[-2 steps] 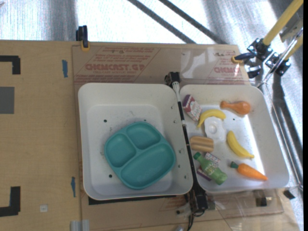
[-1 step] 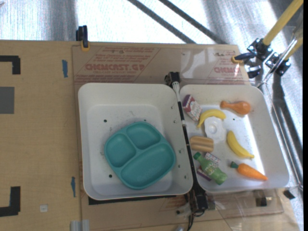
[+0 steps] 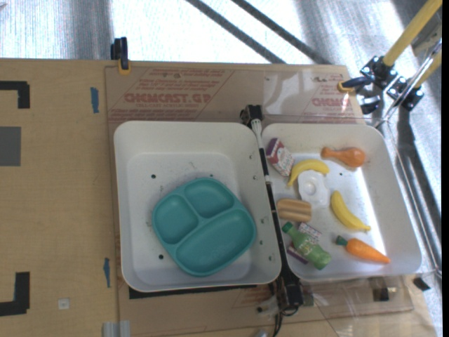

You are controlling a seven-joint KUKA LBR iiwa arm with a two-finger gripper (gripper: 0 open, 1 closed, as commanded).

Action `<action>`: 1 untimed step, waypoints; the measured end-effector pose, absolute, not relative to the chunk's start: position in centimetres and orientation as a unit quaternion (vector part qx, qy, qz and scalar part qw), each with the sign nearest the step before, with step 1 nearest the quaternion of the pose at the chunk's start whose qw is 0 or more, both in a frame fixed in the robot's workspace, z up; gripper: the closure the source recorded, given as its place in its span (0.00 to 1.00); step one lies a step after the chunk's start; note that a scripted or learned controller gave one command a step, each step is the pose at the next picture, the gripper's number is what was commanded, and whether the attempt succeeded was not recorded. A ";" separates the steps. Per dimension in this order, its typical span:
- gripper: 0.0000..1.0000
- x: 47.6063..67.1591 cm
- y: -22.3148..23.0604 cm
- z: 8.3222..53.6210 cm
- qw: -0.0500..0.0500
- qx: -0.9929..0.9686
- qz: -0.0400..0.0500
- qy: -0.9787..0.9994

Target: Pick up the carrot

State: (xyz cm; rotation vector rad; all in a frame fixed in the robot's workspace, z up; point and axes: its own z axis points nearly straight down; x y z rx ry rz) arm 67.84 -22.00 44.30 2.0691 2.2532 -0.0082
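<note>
Camera view looks down on two white bins side by side on a brown board, and the gripper's state cannot be told from it, nor what it holds or touches, so the carrot's place relative to it cannot be told either. The carrot [image 3: 361, 250] lies in the lower right corner of the right bin [image 3: 401, 201], flat on the floor of the bin and tilted, with its green stub toward the left and its orange tip pointing toward the lower right, close to the bin's lower rim. Nothing rests on it. Just above it lies a yellow banana [image 3: 349, 211], apart from it by a small gap. To its left lies a green bottle [image 3: 306, 244] on its side, near the stub but not clearly touching it. Higher in the same bin lie a hot dog bun [image 3: 293, 209], a fried egg [image 3: 311, 188], a second banana [image 3: 309, 168], a small carton [image 3: 280, 156] by the dividing wall, and a chicken drumstick [image 3: 344, 156] near the upper rim. The left bin [image 3: 133, 188] bears a teal divided plate [image 3: 203, 225], well apart from the carrot. At the upper right of the frame a yellow pole [image 3: 415, 27] with black clamps slants past the bench.
</note>
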 end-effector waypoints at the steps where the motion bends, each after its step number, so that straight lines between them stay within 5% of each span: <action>1: 1.00 68.0 -22.0 45.6 0.048 0.674 -0.002 0.737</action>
